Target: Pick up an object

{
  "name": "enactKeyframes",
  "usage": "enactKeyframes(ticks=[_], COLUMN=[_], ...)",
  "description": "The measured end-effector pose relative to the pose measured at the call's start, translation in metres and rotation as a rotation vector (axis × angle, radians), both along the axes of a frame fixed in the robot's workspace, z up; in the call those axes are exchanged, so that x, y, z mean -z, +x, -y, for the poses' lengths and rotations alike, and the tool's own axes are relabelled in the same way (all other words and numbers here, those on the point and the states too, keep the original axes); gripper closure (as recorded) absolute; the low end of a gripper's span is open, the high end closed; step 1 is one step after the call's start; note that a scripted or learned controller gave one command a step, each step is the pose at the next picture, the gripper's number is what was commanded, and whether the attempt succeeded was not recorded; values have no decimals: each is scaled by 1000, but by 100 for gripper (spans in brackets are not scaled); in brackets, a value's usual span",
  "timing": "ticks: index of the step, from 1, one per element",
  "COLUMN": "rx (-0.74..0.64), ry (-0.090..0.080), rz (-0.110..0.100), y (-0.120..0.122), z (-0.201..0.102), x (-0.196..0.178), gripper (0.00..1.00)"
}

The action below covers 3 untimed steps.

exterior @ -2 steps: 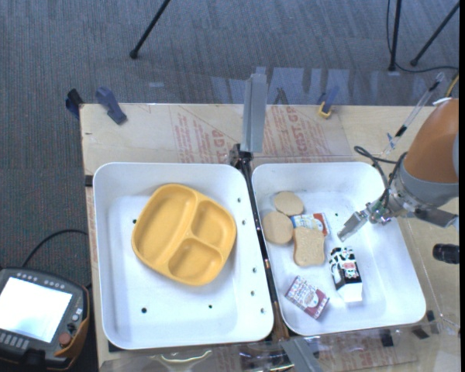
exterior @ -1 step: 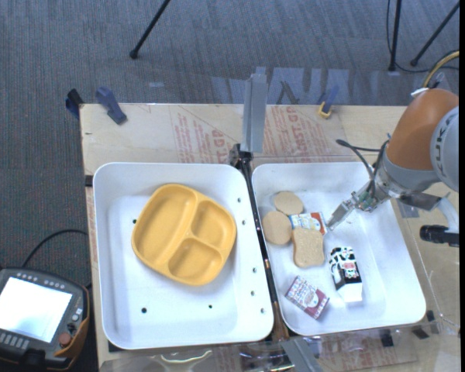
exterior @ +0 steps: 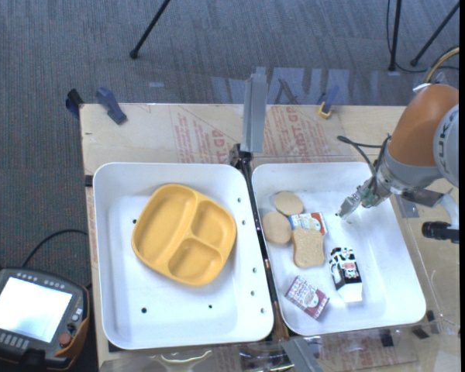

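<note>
Hand [exterior: 349, 206] over right bin [exterior: 387, 281], open room toward its right edge; grip state unclear. Milk carton [exterior: 346, 273] lies lengthwise front-to-back.

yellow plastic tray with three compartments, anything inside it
The yellow three-compartment plastic tray holds nothing in its compartments. It lies in the left white bin; the bin floor beneath it is covered.

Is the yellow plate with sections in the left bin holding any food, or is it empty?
Empty. The yellow plate lies flat in the left bin, and all three sections show bare yellow surface.
</note>
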<state>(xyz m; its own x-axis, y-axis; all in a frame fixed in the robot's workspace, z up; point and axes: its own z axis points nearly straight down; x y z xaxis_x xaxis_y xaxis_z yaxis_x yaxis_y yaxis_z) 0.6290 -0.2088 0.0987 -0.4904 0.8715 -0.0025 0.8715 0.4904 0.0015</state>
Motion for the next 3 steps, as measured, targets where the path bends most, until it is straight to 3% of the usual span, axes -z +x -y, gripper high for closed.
enactKeyframes(ticks=[1, 2, 3], rx=[-1, 71, 209], ry=[0, 0, 3], rz=[-1, 3, -6], y=[0, -36, -57], z=[-1, 3, 3], x=[1, -66, -41], gripper=[0, 0, 0])
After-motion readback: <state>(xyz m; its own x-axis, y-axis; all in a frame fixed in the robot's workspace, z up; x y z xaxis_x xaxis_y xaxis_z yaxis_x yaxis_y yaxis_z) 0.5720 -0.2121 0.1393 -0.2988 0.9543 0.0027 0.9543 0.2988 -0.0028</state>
